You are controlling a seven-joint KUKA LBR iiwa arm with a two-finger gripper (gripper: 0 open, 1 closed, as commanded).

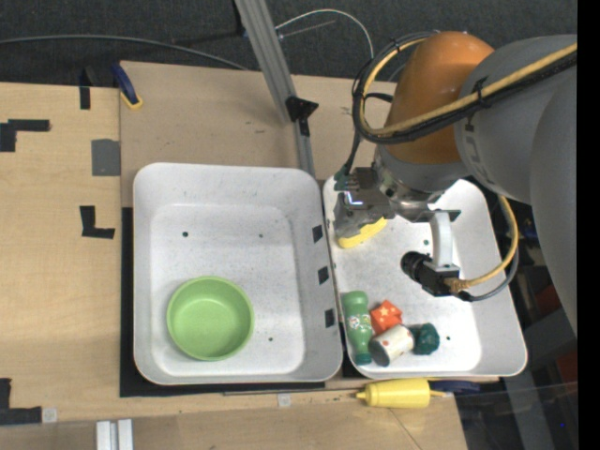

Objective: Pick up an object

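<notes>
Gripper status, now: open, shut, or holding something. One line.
Gripper: low in the right bin, right at a yellow object; whether it is open, shut or gripping cannot be told from this view.

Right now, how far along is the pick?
The tool is down in the right bin, at the yellow object near its left wall. Nothing looks lifted yet. The grasp cannot be confirmed. Closing on it and raising it clear of the bin is left.

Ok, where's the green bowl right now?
The green bowl sits in the near-left corner of the left bin, well away from the gripper, which is over the right bin.
</notes>
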